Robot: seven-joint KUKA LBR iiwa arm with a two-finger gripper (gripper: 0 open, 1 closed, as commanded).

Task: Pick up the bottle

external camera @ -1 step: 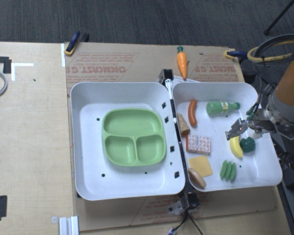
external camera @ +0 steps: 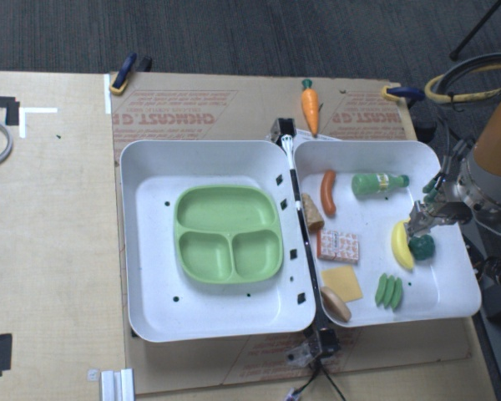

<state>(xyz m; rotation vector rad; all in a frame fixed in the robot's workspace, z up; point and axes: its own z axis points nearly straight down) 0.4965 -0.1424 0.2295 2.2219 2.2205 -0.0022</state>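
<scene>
Camera view: one green bottle (external camera: 379, 184) near right bin's (external camera: 451, 303) far edge, apart from gripper (external camera: 419, 226) beside one banana (external camera: 401, 245); finger state unclear.

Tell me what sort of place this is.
Probably a robotics lab test bench, not a kitchen: two white bins clamped onto cardboard, toy food such as a green bottle and banana, and a robot claw reaching in beside loose cables.

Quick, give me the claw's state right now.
Claw: cannot be told; it is low in the right bin, beside the banana, over a dark green item, apart from the bottle.
</scene>
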